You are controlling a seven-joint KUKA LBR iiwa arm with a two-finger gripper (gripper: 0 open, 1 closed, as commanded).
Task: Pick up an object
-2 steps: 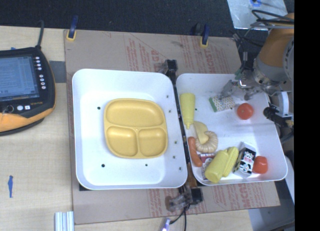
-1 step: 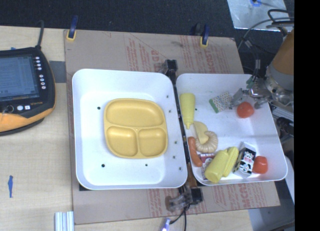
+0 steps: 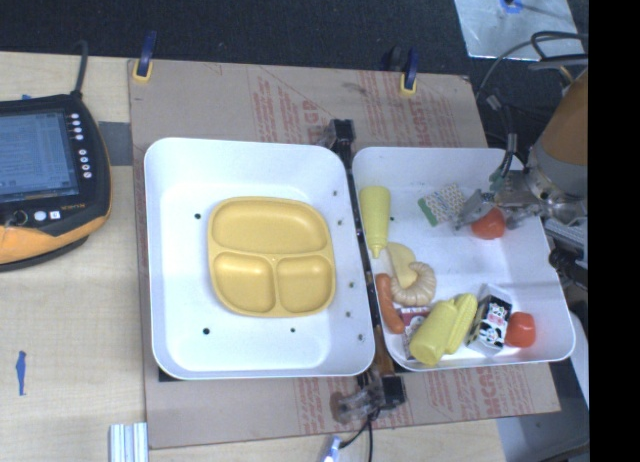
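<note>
Where the claw point(image 3: 480, 212) hovers, a round red object point(image 3: 488, 225) sits.

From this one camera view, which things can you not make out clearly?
- Gripper, camera view: small and blurred; whether it grips the red object beside it is unclear.
- Arm: cut off by the right edge.
- Black-and-white item: partly hidden behind the yellow bottle.
- Tablet: cut by the left edge, its text too small.

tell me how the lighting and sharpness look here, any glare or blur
Camera view: soft, even light, faint shadows; the left bin looks bright, nearly washed out around the yellow divided plate; the image is slightly soft overall, and the end effector over the red object in the right bin is too blurred to make out.
</note>
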